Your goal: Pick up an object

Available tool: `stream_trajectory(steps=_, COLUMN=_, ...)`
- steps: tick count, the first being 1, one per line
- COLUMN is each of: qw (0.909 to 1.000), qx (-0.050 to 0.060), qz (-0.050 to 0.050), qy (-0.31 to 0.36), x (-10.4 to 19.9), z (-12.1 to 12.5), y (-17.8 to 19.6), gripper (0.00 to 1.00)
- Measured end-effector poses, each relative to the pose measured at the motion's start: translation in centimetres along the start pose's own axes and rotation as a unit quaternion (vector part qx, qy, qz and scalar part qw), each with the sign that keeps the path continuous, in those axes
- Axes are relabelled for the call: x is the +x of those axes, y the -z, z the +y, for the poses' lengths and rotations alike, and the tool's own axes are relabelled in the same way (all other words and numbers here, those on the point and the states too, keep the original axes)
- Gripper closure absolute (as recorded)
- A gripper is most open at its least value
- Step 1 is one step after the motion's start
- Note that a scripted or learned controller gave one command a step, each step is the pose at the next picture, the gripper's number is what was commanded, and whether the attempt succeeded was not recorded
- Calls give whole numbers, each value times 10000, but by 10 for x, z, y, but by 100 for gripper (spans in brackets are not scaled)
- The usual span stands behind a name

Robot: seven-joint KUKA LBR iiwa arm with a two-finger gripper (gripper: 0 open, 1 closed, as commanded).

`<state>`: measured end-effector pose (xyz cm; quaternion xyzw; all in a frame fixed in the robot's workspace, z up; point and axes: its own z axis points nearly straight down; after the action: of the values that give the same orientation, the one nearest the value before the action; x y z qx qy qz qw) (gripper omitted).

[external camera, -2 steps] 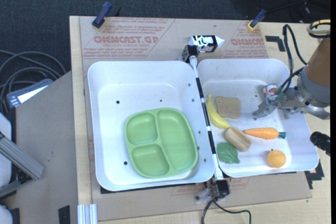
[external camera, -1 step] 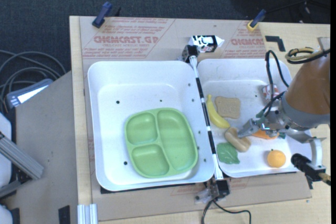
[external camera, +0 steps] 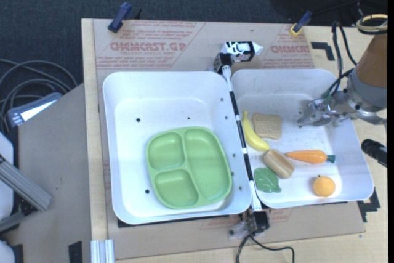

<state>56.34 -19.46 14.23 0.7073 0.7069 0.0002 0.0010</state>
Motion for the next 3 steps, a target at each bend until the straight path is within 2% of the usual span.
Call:
stream_trajectory(steps=1, qw=10000, qx=1, qz=4, qy=7, x=-14, z=63, y=-58, gripper=0)
stream_trajectory(steps=2, qw=10000, qx=-8, qz=2, qy=10, x=26, z=96, y=-57, gripper=0)
stream_trajectory(steps=3, qw=10000, qx=-24, qz=-13, qy=15, x=25, z=96, y=-47, gripper=100)
